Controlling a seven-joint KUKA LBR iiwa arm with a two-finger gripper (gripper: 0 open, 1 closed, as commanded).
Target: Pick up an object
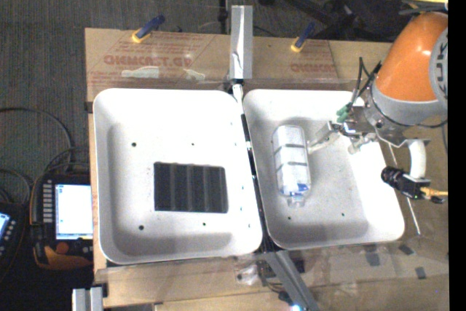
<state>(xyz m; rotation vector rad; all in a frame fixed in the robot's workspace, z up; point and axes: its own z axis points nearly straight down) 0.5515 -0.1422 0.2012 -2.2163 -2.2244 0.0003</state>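
Note:
A clear plastic bottle [291, 160] lies on its side in the left half of the right bin [364, 222], with its blue cap toward the front. A black ridged rectangular pad [189, 187] lies flat in the middle of the left bin [116, 127]. My gripper [322, 140] hangs low over the right bin, just right of the bottle's upper end and close beside it. Nothing shows in its grasp. The grey arm with its orange band [415, 62] comes in from the upper right.
The two bins meet at a raised rim [249, 156] in the middle. A metal post [240, 40] stands behind that rim on a cardboard sheet with two clamps. A black fitting [397, 176] and cable hang off the wrist over the right bin's right edge.

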